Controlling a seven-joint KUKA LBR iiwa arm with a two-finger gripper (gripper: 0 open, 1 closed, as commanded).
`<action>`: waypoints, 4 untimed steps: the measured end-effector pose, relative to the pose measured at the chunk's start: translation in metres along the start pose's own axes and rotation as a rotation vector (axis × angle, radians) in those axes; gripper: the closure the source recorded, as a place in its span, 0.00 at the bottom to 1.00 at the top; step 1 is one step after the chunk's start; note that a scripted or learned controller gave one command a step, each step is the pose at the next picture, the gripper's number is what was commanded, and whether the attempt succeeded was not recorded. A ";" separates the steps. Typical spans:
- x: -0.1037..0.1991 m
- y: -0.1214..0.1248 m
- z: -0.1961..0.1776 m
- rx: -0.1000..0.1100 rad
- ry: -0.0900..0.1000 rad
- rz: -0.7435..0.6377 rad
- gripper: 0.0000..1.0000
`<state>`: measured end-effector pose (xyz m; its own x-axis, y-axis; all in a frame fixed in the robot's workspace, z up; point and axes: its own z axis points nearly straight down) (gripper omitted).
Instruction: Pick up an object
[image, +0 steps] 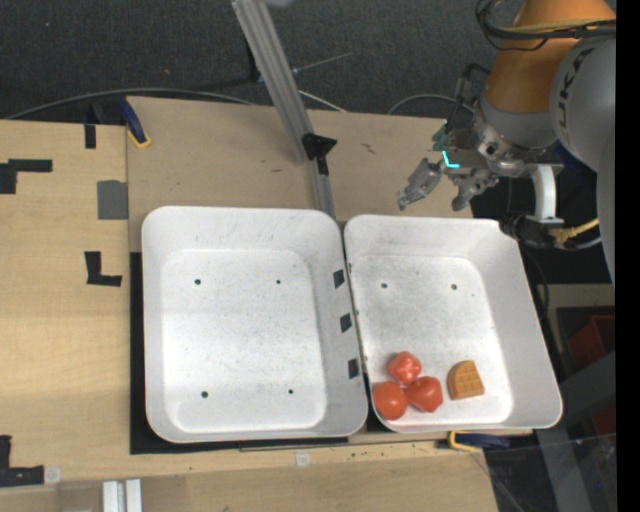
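Camera view: we are hovering our gripper (440, 190), fingers spread and holding nothing, beyond the far rim; the red pieces (406, 385) are lying well below it.

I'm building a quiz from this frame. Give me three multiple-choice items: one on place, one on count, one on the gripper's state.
1. Where do the objects lie?
A. left bin
B. right bin's near corner
C. on the bench

2. How many red objects are there?
A. one
B. three
C. five

3. The gripper is:
A. open, holding nothing
B. shut on the waffle
C. down among the objects

Answers: 1 B, they cluster in the right bin by its near edge. 2 B, three sit beside the tan waffle. 3 A, fingers spread above the bin's far rim.
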<state>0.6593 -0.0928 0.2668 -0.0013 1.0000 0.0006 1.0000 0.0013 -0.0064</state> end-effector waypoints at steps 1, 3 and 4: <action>0.000 0.001 -0.003 -0.005 -0.001 -0.001 0.00; -0.007 -0.010 0.108 0.002 -0.001 0.000 0.00; -0.011 -0.013 0.153 0.000 -0.001 0.000 0.00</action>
<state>0.6451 -0.1040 0.1134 -0.0011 1.0000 -0.0009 1.0000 0.0011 -0.0066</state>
